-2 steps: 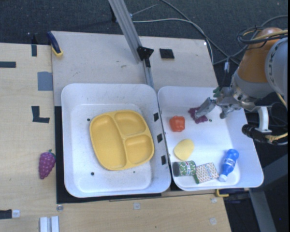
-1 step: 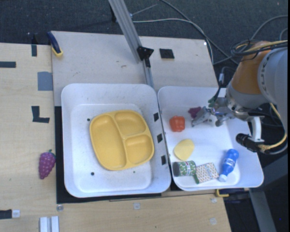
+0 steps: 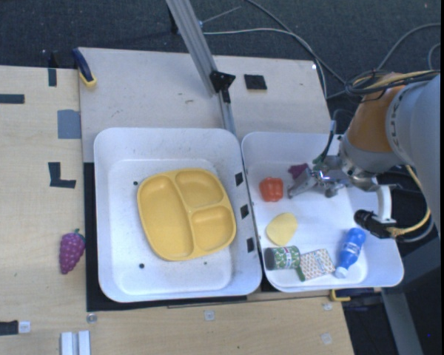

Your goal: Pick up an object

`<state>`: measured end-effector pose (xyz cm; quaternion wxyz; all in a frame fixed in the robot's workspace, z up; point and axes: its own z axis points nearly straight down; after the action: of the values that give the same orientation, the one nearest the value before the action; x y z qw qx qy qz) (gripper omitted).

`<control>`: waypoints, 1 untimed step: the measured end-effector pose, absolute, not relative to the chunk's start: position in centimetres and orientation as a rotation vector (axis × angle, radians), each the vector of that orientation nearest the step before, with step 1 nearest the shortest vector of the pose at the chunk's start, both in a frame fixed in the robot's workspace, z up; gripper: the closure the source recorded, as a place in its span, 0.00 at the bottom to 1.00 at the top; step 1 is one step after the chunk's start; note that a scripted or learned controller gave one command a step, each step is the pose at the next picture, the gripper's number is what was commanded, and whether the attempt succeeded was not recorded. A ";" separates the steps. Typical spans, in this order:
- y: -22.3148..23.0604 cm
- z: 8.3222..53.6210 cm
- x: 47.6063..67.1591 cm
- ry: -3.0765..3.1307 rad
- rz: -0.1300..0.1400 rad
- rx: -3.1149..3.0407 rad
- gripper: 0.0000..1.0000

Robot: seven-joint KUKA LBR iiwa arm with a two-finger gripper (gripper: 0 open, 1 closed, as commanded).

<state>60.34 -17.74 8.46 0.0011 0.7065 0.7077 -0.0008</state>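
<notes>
Lying label-up, green can (image 3: 283,257) — print unreadable — beside blue bottle (image 3: 349,251).

Purple grape bunch (image 3: 71,250) on the bench, left of the bins; blue-and-yellow clamp (image 3: 83,67) at the board's far-left corner — slanted metal rail (image 3: 194,37) above.

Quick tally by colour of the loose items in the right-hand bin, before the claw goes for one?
Orange-red: 1, the round item
Yellow: 1, the flat piece
Blue: 1, the bottle
Green and white: 1, the can
Patterned: 1, the packet
Dark purple: 1, the small piece by the claw
Total: 6
</notes>
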 end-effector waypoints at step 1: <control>-17.8 9.8 60.5 2.219 0.002 2.213 1.00</control>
<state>60.51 -17.76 9.80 0.0038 0.7061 0.7081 0.0006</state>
